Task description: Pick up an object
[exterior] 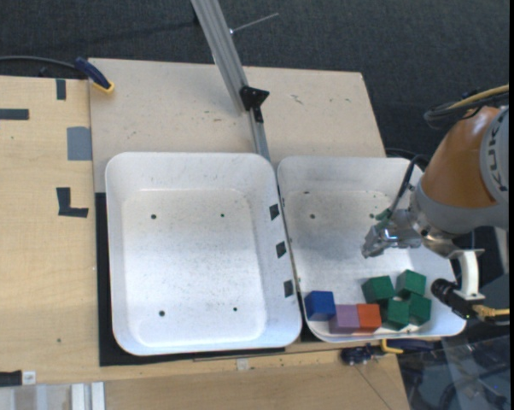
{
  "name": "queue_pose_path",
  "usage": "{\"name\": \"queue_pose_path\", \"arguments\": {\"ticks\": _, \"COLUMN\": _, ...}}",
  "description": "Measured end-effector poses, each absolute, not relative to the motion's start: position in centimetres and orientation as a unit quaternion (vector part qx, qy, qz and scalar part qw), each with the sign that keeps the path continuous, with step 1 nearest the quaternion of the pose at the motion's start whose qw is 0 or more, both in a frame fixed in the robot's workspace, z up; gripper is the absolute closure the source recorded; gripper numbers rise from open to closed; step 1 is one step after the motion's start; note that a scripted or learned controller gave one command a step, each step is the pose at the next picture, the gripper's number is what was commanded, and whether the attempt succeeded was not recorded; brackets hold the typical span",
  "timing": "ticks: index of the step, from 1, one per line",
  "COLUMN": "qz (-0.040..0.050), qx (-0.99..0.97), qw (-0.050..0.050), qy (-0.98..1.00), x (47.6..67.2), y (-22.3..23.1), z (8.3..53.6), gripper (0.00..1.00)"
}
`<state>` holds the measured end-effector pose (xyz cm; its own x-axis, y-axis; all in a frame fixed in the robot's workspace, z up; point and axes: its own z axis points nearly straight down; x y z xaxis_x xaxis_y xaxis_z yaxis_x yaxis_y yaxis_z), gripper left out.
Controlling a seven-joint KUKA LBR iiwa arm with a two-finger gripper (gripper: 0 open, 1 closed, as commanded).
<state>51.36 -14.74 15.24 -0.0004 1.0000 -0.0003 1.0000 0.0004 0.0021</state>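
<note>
Overhead, the tool (382,239) is hovering in the right bin (342,182); its grip cannot be told. Blocks (378,302) are lying just below it, toward the near rim.

Bench (180,118): pale wood top, lightly scuffed. Two shallow white bins lie on it side by side, left bin (120,229) and right bin (325,173), rims touching. Black mat (103,314) shows under the left bin. Grey tape patch (79,142) near the bench's left edge.
</note>
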Motion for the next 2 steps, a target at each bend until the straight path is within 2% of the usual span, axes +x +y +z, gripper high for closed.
{"name": "queue_pose_path", "arguments": {"ticks": 2, "qz": 0.0009, "qx": 0.707, "qw": 0.002, "qy": 0.708, "x": 52.1, "y": -14.7, "z": 23.9, "gripper": 1.00}}
